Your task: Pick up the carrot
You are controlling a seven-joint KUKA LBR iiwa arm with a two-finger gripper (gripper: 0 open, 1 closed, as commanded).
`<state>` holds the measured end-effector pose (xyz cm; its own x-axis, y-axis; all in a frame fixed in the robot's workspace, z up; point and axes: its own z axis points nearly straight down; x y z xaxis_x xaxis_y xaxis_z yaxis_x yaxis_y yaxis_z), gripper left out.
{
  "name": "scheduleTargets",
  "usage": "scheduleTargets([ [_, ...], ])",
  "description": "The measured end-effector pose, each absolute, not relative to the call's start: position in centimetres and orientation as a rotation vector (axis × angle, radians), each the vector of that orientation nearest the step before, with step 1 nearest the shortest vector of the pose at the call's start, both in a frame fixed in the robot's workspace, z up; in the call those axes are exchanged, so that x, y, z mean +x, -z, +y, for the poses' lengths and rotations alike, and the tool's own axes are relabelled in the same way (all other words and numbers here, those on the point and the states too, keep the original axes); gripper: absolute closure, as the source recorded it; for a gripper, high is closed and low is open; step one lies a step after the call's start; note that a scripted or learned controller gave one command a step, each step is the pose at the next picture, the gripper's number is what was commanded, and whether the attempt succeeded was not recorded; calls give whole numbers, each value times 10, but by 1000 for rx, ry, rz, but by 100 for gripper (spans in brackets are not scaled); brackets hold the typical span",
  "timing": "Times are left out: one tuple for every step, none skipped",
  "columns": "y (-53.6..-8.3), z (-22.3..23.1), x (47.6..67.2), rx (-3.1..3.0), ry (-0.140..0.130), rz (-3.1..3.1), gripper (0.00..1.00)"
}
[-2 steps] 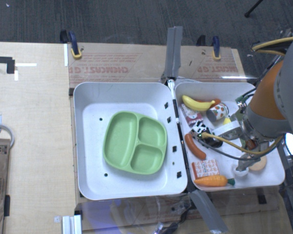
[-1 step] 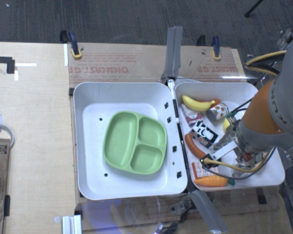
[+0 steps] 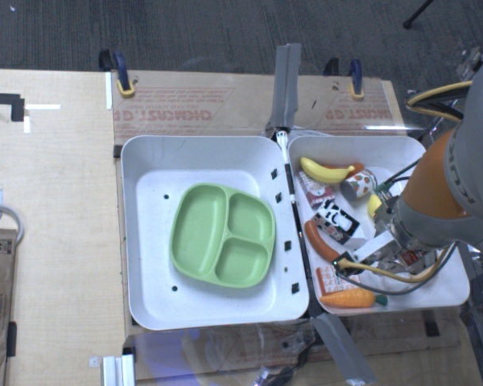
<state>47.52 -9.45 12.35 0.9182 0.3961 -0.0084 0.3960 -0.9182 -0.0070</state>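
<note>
In the right bin [image 3: 362, 141] lie carrot [image 3: 350, 298], banana [image 3: 326, 170]; left bin [image 3: 145, 215] holds tray [image 3: 223, 236].

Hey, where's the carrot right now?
In the camera view, the carrot lies in the right bin, at its near edge toward the bottom of the picture, just below a small red-and-white packet.

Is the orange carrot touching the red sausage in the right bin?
Apart. The camera view shows a red-and-white packet lying between the orange carrot and red sausage.
</note>
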Motion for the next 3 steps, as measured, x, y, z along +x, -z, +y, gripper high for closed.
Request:
scheduleTargets([
  [-131, -95, 475, -3070, -21, -633, 100],
  [-139, -95, 474, -3068, -27, -634, 100],
  [-139, -95, 474, -3068, -27, -633, 0],
])
